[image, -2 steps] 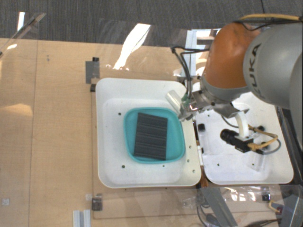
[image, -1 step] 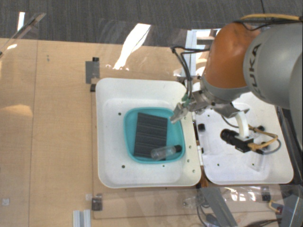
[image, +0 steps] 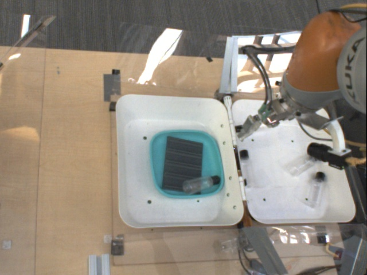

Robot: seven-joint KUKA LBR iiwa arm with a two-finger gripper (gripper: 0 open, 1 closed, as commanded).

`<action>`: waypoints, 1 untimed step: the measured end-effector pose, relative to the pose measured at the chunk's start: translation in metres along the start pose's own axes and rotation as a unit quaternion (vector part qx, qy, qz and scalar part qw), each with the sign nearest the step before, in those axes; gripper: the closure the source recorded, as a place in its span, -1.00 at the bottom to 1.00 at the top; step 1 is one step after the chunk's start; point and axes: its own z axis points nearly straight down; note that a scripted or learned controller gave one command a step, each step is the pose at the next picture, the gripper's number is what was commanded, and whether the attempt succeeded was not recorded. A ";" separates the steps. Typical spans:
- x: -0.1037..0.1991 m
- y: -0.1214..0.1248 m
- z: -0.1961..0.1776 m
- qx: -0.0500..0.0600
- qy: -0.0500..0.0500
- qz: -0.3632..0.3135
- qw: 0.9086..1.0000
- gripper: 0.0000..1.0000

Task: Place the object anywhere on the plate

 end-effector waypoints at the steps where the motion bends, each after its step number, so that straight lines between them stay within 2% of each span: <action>1: 0.069 -0.018 0.067 0.002 0.002 -0.006 1.000 -1.00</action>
